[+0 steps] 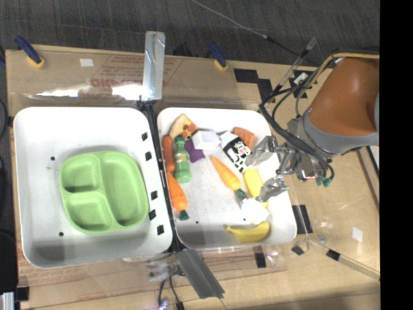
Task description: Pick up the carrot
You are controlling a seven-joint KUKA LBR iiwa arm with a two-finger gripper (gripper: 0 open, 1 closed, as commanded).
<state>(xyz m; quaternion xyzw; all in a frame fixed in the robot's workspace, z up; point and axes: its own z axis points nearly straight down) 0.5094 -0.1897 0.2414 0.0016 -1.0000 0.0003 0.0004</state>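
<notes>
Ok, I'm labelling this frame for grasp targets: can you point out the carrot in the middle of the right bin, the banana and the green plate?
carrot [225, 172]: camera view, mid-body.
banana [248, 232]: camera view, middle of its curve.
green plate [103, 190]: camera view, central divider ridge.

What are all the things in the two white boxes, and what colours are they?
left bin: 1, white, left half of bench
divided plate: 1, light green, three compartments, in left bin
right bin: 1, white, beside left bin
carrots: 2 at least, orange; one mid-bin, one along the left wall
bottle: 1, green, near left wall
banana: 1, yellow, front of right bin
yellow piece: 1, beside the gripper
purple piece: 1, upper part of right bin
black-and-white carton: 1, upper right
clamps: 2, blue, back edge
arm: 1, grey with orange, from right
gripper: 1, over right bin's right side
</notes>
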